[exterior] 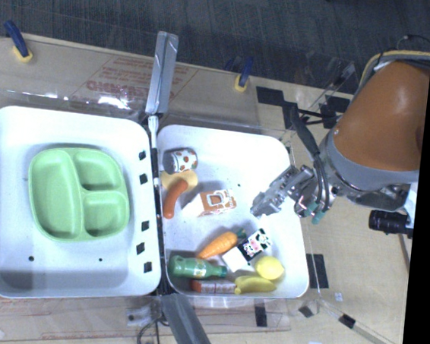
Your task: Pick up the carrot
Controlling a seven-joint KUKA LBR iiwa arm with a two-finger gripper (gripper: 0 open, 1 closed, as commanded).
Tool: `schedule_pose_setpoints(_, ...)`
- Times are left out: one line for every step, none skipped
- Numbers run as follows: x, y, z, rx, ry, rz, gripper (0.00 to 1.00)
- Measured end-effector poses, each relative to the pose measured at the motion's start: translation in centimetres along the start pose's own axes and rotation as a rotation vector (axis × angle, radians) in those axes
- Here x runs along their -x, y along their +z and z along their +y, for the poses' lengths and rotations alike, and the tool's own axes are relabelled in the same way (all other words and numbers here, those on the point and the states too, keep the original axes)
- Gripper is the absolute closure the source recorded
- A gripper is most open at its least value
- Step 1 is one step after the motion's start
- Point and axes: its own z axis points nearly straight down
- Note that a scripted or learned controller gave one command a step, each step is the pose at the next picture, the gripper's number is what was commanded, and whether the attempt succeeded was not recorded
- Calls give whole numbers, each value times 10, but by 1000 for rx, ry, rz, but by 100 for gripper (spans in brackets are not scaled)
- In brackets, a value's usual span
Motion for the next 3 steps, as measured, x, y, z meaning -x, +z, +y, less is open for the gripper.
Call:
schedule_pose_setpoints(-8,-107,11,0,214,0,100)
schedule_pose_setpoints(31,-82,-22,-1,-16,4,100)
schedule_pose_setpoints(31,-82,-22,-1,-17,4,0)
